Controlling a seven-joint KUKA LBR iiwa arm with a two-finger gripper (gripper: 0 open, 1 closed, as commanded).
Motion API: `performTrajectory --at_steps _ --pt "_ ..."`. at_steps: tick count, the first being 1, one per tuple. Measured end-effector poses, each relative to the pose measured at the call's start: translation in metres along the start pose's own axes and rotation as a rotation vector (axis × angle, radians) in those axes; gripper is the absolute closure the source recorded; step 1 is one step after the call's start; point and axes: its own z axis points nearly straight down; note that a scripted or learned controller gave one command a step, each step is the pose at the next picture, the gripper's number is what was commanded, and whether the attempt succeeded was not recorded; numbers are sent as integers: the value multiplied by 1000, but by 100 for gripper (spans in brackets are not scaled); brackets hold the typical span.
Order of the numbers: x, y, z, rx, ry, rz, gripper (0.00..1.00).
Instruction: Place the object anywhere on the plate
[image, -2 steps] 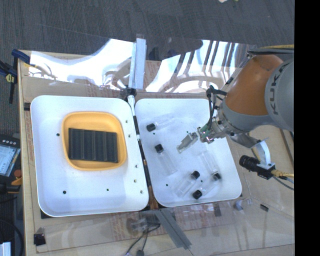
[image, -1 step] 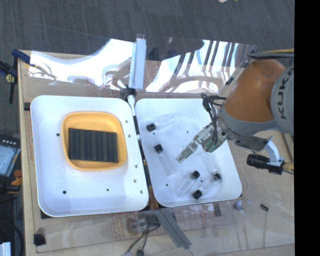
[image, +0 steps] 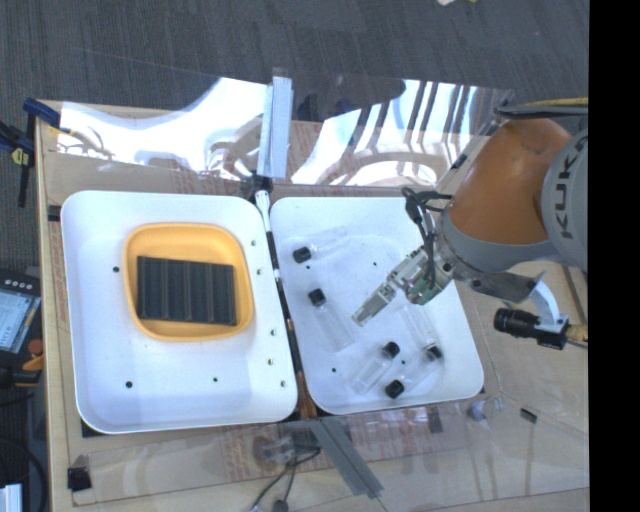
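Bins: two, white and shallow, side by side on the bench. The left bin (image: 90, 380) carries one plate (image: 187, 282), yellow with a dark ribbed centre, set toward its far left corner.

The right bin (image: 460, 372) carries clear vials with black caps. Five caps can be counted: one (image: 301, 255) near the far left corner, one (image: 317, 297) just below it toward the left edge, and three toward the near right corner (image: 390, 350), (image: 433, 352), (image: 394, 388). The clear bodies blend with the white floor, so the vial count rests on the caps.

Arm: one. Gripper (image: 366, 312): one, over the middle of the right bin.
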Motion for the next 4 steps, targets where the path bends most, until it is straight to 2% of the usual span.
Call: performTrajectory --at_steps 2,3,4 --pt "0 0 0 0 0 0 0" --pt "8 -30 14 0 1 -350 0" --pt "-3 -16 -42 -2 -6 -620 0"
